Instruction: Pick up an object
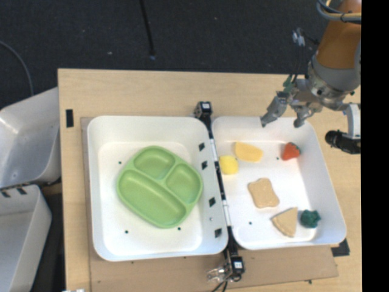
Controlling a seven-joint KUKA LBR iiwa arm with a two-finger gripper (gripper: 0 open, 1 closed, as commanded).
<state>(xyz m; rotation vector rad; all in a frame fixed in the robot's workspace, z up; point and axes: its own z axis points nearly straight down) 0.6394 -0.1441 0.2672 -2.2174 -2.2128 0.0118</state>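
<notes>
The hand (284, 115) hung over the far rim of the right bin (325, 181), its two fingers spread apart with nothing between them. Below it in that bin lay the loose pieces: a red strawberry-like piece (291, 151) nearest, just below and beside the hand, a yellow piece (248, 152) and a smaller round yellow one (228, 165) to its left, then a tan toast slice (264, 193), a tan wedge (285, 222) and a small green piece (310, 218) well apart toward the near rim. The left bin (103, 224) on the tabletop (146, 87) held a green divided plate (159, 186).
</notes>
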